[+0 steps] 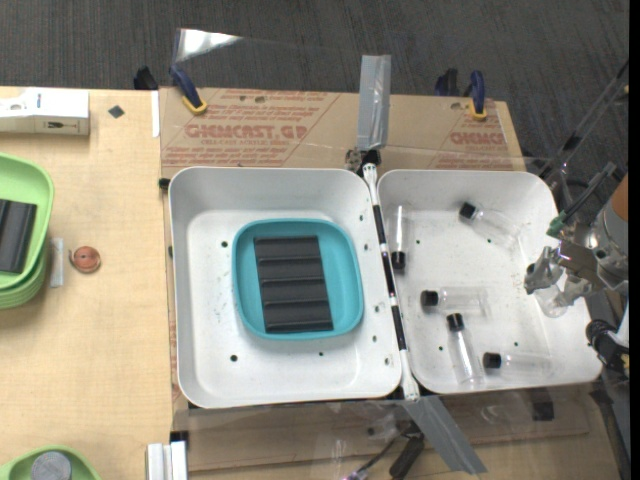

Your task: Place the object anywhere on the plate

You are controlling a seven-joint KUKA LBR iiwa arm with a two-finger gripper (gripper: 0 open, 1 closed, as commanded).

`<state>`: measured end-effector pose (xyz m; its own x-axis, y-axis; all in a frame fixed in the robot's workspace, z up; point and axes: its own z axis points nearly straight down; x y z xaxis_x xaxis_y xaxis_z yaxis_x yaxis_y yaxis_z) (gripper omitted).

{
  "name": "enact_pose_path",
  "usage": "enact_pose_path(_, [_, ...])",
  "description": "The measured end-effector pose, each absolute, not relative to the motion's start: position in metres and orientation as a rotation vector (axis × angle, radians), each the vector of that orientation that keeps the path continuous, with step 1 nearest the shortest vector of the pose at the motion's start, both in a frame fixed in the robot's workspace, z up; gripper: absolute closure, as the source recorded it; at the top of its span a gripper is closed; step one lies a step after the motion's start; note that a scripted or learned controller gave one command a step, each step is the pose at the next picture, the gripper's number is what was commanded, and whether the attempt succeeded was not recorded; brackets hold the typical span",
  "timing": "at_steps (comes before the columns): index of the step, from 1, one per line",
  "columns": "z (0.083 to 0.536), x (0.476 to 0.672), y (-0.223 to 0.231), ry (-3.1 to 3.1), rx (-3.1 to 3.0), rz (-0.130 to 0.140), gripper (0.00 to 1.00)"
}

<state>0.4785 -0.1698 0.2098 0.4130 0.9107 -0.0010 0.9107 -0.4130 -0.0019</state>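
Vials (461, 346), clear with black caps, lie scattered in the right bin (520, 186), well apart from the teal plate (345, 258) in the left bin (200, 268). They look light, smooth and prone to roll; mid-body seems the best hold. The gripper (553, 273) hovers at the right bin's right rim; I cannot tell how its jaws stand. Cardboard behind reads "CHEMCAST GP".

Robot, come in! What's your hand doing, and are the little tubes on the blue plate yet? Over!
Hand over right bin's far edge. Clear tubes lie in that bin, none on teal plate. Dark ridged block sits on plate.
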Motion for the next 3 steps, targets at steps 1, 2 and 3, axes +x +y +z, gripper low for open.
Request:
enact_pose_path(1, [0.16, 0.477, -0.113, -1.921, -2.482, 0.005, 1.0])
enact_pose_path(2, [0.191, 0.478, -0.039, -2.117, -2.32, 0.004, 1.0])
enact_pose_path(3, [0.19, 0.479, 0.04, -2.385, -2.041, 0.006, 1.0])
